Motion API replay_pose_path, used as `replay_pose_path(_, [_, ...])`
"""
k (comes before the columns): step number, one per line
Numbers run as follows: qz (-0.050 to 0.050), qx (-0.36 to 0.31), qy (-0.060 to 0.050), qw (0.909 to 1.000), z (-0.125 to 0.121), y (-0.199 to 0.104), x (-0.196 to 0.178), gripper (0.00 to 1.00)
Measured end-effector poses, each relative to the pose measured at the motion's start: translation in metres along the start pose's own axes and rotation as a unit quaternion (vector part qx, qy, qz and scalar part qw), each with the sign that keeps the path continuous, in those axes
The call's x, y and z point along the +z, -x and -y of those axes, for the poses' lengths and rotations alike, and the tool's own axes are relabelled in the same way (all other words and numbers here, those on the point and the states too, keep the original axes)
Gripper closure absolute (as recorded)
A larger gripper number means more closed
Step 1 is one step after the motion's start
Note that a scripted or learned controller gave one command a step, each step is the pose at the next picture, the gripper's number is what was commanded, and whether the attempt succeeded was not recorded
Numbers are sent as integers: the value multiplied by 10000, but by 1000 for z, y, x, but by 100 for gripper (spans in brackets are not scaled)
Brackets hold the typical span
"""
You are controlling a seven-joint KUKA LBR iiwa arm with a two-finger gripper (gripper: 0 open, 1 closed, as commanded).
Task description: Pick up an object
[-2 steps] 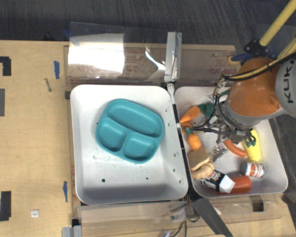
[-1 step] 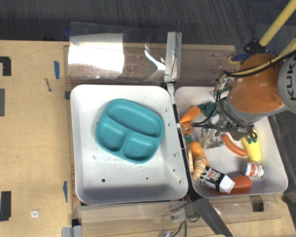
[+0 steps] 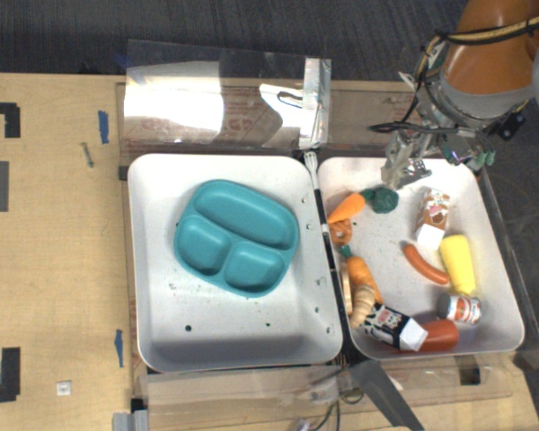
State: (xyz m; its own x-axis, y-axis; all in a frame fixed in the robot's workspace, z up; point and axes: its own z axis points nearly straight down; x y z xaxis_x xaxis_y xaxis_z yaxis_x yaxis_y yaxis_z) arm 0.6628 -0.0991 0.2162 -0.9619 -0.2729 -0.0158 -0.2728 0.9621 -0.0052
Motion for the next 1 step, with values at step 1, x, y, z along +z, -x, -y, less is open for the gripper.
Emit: replay_pose_path(1, [-66,-1180,43,9930,46,-10,80,100])
